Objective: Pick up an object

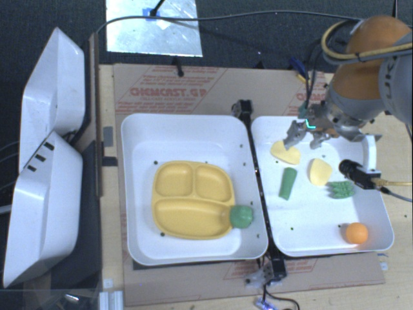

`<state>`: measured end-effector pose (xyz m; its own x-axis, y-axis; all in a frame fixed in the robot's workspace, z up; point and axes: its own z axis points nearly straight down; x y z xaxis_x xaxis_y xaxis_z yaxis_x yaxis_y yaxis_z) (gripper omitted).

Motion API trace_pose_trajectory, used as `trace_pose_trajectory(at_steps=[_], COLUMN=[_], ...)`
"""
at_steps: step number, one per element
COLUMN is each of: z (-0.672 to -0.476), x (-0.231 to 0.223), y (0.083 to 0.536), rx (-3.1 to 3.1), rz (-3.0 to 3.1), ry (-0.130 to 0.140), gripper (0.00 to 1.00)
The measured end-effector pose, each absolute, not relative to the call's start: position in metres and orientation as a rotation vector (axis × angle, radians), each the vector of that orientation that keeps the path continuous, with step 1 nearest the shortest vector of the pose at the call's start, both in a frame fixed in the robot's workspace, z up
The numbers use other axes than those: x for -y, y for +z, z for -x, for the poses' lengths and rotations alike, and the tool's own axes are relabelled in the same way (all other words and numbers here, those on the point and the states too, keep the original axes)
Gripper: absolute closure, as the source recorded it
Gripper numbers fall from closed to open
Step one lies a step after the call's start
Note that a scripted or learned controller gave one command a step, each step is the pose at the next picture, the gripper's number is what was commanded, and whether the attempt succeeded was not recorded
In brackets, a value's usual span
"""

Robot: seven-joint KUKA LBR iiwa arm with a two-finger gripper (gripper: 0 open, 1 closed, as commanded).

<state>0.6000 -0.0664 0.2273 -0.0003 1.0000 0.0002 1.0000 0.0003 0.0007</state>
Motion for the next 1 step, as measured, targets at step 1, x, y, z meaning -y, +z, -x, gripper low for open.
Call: trace_pose_trajectory(at_steps=[1], z=[-0.6106], x=[0.0976], y=[0.1936], rx=[-2.22], rz=[-2.225], ry=[-0.002], gripper=[0.0])
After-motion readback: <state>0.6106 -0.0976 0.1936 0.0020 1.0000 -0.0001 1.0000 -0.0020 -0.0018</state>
